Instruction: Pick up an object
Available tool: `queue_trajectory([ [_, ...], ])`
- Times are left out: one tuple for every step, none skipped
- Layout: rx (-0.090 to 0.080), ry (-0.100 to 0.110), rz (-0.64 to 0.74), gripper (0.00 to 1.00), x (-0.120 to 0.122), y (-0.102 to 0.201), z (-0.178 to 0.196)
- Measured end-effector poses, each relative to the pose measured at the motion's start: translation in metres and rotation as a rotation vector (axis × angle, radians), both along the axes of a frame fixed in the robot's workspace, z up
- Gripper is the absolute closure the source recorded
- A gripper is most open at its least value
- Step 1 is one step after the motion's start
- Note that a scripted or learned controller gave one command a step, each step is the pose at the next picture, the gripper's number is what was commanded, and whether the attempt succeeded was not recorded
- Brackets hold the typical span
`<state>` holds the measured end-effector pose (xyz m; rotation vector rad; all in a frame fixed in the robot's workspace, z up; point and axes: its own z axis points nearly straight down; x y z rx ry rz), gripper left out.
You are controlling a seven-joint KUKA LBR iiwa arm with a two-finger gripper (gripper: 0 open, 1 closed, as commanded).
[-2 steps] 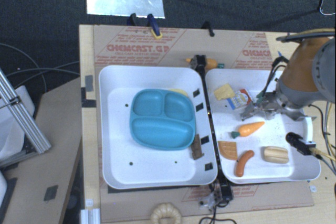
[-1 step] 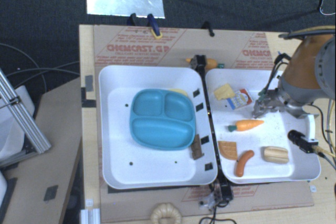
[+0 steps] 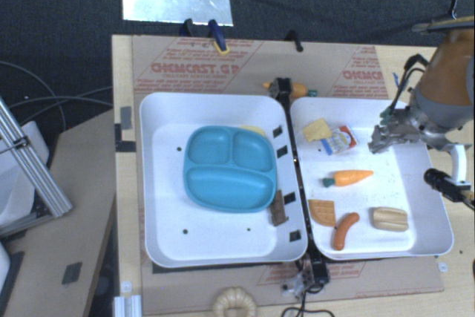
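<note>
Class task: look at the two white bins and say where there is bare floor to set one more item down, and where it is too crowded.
Left bin: bare floor rings the blue divided plate, widest along its left and front walls. Right bin: a bare strip lies between the carrot and the bread roll. Crowded: around the cracker, sausage and under the gripper.

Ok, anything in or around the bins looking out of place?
Mostly tidy. A small brown object lies in the left bin, tilted beside the blue tray. A pale ring-shaped item sits outside the bins at the bench's front edge.
</note>
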<state>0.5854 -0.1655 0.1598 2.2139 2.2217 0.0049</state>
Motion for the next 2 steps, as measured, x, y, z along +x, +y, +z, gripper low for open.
queue_trajectory([
  [0.000, 0.000, 0.000, 1.00, -0.006, -0.001, 0.047],
  [0.000, 0.001, 0.001, 1.00, -0.005, -0.001, 0.066],
])
